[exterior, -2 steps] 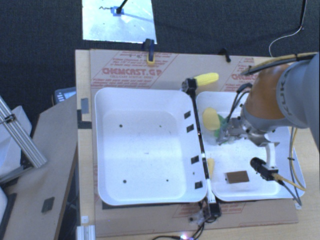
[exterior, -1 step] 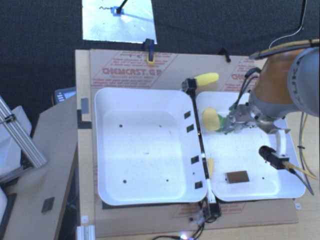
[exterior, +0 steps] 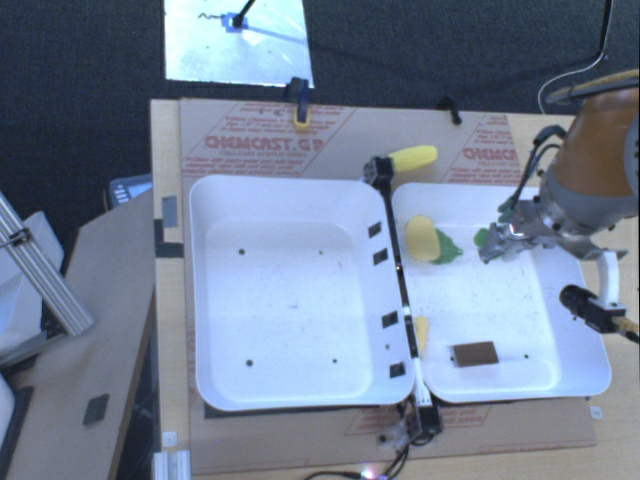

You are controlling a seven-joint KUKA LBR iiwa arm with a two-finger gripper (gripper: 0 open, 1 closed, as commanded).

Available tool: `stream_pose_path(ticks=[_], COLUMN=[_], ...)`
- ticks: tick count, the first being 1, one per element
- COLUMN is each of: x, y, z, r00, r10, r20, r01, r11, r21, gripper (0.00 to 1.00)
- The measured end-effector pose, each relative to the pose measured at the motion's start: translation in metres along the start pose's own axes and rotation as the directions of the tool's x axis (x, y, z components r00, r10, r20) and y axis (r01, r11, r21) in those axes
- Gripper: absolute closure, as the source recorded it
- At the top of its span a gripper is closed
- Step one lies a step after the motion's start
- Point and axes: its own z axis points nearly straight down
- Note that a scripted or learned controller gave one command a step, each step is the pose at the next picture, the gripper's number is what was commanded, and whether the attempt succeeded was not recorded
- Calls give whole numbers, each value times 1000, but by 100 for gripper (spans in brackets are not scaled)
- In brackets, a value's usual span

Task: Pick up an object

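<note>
Over on the left, the left bin (exterior: 285, 288) sits on the tabletop (exterior: 330, 128) with bare white floor across it. Moving across the divider (exterior: 395, 278), a yellow clamp (exterior: 412, 157) sits at its top end, just outside the bins. Into the right bin (exterior: 520, 368) now: a yellow object (exterior: 421, 238) lies near the top left corner, with a green piece (exterior: 447, 250) touching its right side. Lower down, a brown block (exterior: 474, 354) rests flat near the front wall, and a small pale yellow sliver (exterior: 422, 333) hugs the divider.

Further right, the claw (exterior: 497, 240) hangs low at the top of the right bin, with a speck of green (exterior: 482, 236) just at its left. Whether that speck is pinched or simply lying beside the tips, I cannot tell; the view is too small there, so the claw's state is unreadable. The arm (exterior: 598, 158) leans in from the right.

The risks, as I judge them: the yellow object looks rounded and could roll away from a closing pinch; the green piece is thin and may slip; and working this close to the bin's back wall, a tip could catch the rim.
</note>
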Motion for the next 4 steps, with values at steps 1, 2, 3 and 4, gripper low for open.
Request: stream_pose_path(ticks=[1,2,3,4], x=[-28,-58,-2,17], y=[18,29,32,53], z=[-8,-167,-83,-228], r00=[1000,1000,1000,1000], r10=[-2,-5,-9,-10], r20=[-1,6,-6,0], r01=[2,5,10,10], r11=[1000,1000,1000,1000], r21=[1,-16,10,-14], gripper=[100,100,100,100])
